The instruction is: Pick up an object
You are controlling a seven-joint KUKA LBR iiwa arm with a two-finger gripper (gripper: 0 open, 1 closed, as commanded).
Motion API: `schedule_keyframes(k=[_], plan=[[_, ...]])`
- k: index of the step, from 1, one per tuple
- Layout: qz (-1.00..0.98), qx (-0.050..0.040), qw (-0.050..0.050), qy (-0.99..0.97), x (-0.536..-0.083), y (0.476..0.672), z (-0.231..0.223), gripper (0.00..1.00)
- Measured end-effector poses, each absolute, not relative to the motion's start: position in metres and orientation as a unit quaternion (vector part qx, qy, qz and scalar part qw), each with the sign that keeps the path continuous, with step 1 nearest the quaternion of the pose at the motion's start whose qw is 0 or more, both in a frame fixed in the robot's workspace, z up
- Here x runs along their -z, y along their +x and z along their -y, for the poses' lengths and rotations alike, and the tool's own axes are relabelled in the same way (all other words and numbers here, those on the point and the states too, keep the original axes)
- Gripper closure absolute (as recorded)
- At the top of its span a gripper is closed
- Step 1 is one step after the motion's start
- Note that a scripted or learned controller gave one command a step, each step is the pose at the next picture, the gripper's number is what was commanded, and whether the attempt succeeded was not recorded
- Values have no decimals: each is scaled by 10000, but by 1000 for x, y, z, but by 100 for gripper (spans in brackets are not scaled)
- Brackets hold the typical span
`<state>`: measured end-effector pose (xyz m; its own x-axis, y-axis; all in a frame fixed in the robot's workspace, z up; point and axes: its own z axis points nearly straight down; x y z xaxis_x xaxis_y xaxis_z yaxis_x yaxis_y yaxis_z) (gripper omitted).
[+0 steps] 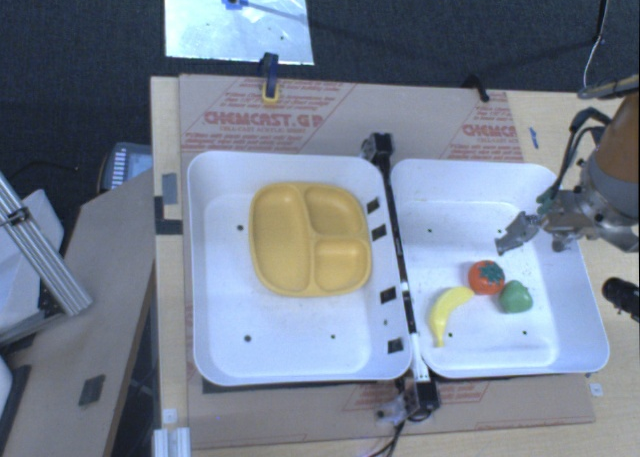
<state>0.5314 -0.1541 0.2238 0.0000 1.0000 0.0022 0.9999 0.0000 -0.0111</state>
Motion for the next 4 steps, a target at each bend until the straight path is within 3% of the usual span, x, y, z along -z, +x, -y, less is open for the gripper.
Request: schedule_keyframes(k=[1, 3, 4], plan=[[7083, 3, -4, -7059, -230, 534, 154, 0], [7074, -9, 19, -7068, -113, 524, 149, 0], [7072, -3, 9, -7070, -83, 524, 148, 0]])
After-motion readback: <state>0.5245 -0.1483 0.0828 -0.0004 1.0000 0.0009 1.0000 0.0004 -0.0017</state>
